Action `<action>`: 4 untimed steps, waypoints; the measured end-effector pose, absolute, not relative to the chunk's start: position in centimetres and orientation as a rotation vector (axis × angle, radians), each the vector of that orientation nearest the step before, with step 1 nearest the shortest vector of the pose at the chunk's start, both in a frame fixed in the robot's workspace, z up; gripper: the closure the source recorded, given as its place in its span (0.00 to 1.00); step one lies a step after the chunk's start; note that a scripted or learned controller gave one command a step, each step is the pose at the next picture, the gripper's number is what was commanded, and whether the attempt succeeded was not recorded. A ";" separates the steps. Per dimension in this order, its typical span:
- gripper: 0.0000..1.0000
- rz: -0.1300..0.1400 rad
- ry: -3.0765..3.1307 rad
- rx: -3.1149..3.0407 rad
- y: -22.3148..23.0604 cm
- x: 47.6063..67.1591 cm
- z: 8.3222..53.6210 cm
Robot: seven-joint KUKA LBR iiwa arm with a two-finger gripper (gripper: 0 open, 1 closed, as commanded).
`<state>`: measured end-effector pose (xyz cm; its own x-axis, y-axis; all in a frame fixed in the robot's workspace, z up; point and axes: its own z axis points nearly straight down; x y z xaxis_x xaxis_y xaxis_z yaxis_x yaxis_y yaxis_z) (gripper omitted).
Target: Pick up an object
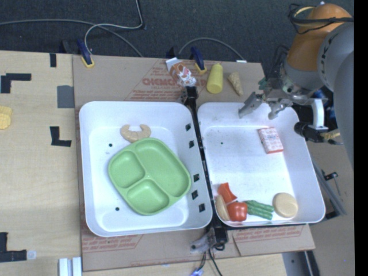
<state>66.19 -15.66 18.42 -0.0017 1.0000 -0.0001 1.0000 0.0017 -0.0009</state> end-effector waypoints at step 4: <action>0.00 -0.003 -2.229 -2.223 -22.3 65.4 8.7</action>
